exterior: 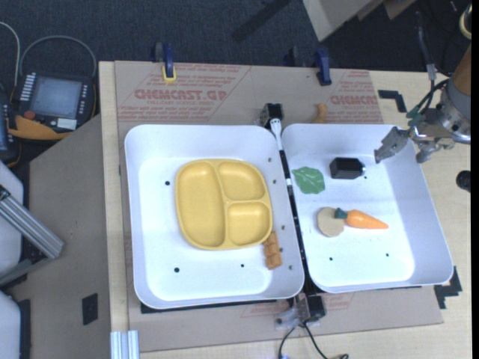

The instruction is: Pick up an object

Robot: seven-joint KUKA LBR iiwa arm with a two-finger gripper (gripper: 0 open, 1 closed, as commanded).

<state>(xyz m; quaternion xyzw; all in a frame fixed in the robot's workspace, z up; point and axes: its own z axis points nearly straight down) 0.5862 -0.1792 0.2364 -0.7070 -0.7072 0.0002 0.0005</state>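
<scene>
Cardboard covers the tabletop (112,200) under two white bins. Left bin (150,275) holds a yellow divided plate (222,203); right bin (419,268) holds a green piece (307,179), black block (346,168) and toy carrot (365,220) — none lifted yet. Over that bin's upper right rim hangs the end effector (408,146), fingers spread, gripping nothing — the arm is cropped at the frame's edge.

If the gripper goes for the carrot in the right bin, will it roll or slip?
The carrot looks tapered and smooth, so it may squirt out of a pinch near its tip. Lying on its side, it would probably roll if nudged.
</scene>
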